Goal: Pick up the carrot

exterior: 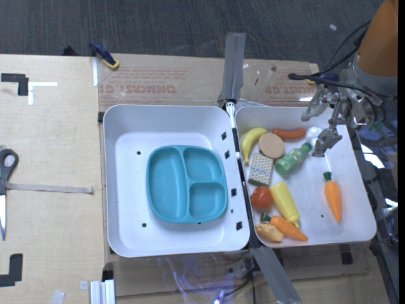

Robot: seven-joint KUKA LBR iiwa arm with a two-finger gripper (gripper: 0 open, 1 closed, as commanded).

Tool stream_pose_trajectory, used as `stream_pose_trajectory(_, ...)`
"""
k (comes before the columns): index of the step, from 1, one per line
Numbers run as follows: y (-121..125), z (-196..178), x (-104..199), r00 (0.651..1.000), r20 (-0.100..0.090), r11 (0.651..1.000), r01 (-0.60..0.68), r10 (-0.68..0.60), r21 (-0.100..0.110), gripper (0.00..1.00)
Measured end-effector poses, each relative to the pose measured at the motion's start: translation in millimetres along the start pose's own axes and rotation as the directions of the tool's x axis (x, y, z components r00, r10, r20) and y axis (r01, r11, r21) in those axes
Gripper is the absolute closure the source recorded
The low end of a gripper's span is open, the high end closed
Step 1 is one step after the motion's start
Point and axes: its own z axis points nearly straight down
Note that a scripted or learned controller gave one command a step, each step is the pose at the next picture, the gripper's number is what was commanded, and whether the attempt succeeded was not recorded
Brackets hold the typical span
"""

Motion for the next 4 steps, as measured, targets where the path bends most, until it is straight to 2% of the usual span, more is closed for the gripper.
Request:
stream_pose_trajectory(1, -80.9, 72.3, -0.2, 0.985, 0.0, 0.985, 0.174, -0.174, 0.0, 0.0)
stream_pose_trajectory(2, -90.7, 164.6, 67.3, 0.945, 0.0, 0.945, 0.328, -0.328, 0.0, 0.0)
stream_pose_trajectory(3, -89.2, 153.7, 64.2, 0.943, 0.006, 0.943, 0.332, -0.332, 0.004, 1.0)
stream_pose_trajectory(4, -88.3, 143.1, 61.4, 0.942, 0.011, 0.942, 0.335, -0.335, 0.008, 1.0)
